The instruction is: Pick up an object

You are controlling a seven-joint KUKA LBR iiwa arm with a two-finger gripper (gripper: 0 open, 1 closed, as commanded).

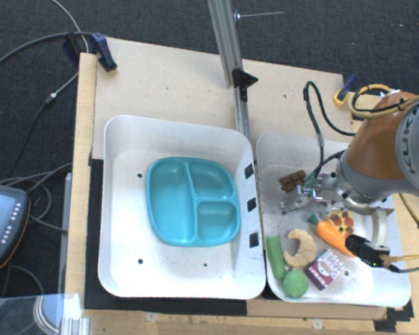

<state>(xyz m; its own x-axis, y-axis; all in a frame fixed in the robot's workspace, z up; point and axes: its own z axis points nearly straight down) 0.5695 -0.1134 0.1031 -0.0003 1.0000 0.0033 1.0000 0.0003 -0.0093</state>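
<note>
Where tool hovers, carrot just beside.

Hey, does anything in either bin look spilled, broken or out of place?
Nothing stands out. The teal divided plate lies flat in the left bin. The toy foods, a carrot, croissant and green ball among them, lie loose in the right bin, all inside its rim.

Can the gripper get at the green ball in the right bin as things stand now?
Probably yes. The green ball lies uncovered near the front edge of the right bin. The croissant and the long green piece crowd it closely, so the gripper may bump them.
</note>
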